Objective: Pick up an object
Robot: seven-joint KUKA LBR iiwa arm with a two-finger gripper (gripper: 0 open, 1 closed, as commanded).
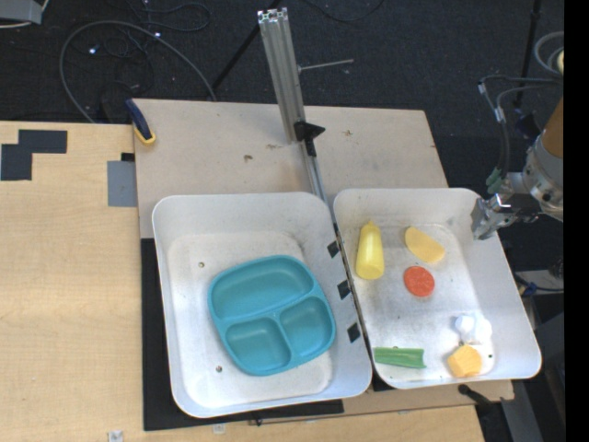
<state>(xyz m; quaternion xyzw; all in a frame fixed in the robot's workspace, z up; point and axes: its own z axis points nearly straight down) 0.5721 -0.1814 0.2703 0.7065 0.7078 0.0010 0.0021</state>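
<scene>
The right bin holds a yellow bottle-shaped piece, a yellow lemon-like piece, a red round piece, a green flat piece, an orange piece and a small white piece. My gripper hangs at the right bin's far right rim, apart from all of them. Nothing shows between its dark fingers.
The left bin holds a teal divided tray. A metal post rises behind the bins. A blue-and-yellow tool lies at the board's far left corner. Cables trail over the dark floor behind.
</scene>
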